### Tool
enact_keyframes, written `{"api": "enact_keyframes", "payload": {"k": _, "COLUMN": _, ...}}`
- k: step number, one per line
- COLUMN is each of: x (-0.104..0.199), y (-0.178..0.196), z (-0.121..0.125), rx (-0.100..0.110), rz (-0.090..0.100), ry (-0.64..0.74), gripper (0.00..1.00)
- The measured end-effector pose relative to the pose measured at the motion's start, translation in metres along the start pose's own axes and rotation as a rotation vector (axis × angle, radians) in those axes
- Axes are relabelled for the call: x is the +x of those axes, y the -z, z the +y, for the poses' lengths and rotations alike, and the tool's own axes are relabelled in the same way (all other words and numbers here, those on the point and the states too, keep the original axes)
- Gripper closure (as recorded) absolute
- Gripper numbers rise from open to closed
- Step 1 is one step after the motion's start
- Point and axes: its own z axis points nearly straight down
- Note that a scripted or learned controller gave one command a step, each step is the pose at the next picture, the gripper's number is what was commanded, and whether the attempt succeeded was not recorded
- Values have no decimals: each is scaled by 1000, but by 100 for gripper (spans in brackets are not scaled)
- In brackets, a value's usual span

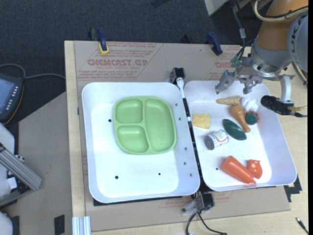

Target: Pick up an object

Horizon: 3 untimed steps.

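Observation:
My gripper [236, 85] hovers over the far end of the right bin [281, 153], its two fingers spread open with nothing between them. Just below it lies an ice cream cone toy [230, 101]. A carrot [240, 116] with a white and green end lies beside that. Further forward are a dark green oval piece [234, 129], a yellow cheese wedge [201, 121], a small grey can [216, 139], an orange carrot-like piece [237, 170] and a red pepper [255, 167].
The left bin [98, 160] holds a light green divided plate [145, 125]. A black clip [178, 75] sits where the two bins meet at the far side. Brown board surrounds both bins.

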Motion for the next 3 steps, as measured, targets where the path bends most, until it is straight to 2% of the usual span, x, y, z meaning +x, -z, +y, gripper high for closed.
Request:
{"api": "enact_keyframes", "payload": {"k": 1, "x": 0, "y": 9, "z": 3, "rx": -15, "rz": -2, "ry": 3, "gripper": 0}}
{"api": "enact_keyframes", "payload": {"k": 3, "x": 5, "y": -93, "z": -12, "rx": -9, "rz": -2, "ry": 1, "gripper": 0}}
